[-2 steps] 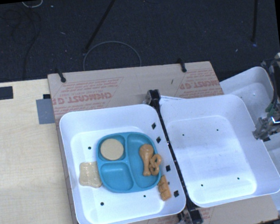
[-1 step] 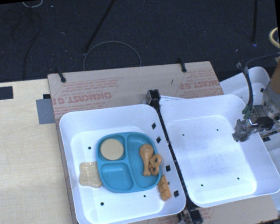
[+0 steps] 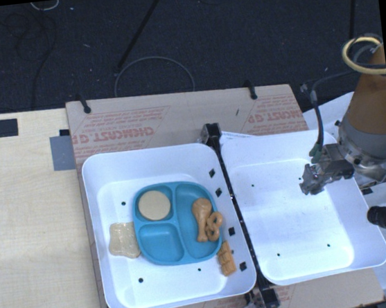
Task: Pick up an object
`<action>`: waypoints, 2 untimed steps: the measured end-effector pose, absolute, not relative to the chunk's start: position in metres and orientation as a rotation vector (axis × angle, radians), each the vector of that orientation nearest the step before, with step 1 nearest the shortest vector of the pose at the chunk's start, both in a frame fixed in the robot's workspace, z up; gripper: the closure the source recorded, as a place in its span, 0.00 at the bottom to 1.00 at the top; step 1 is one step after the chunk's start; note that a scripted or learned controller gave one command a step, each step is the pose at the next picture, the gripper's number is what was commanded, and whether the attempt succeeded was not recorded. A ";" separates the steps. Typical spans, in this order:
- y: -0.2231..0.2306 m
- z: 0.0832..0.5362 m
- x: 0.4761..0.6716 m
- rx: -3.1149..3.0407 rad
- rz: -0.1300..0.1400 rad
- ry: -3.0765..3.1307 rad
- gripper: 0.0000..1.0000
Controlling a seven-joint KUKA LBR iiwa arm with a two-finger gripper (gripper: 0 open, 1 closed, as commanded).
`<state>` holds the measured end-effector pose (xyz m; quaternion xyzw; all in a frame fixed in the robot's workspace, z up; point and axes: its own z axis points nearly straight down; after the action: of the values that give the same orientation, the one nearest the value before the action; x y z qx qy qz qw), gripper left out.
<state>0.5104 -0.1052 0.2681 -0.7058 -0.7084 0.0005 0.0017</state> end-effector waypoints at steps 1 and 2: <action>-0.053 0.251 0.517 -2.214 0.004 -2.222 1.00; -0.008 0.237 0.525 -2.214 0.005 -2.221 1.00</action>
<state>0.5247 -0.0081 0.2372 -0.7061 -0.7081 0.0016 0.0028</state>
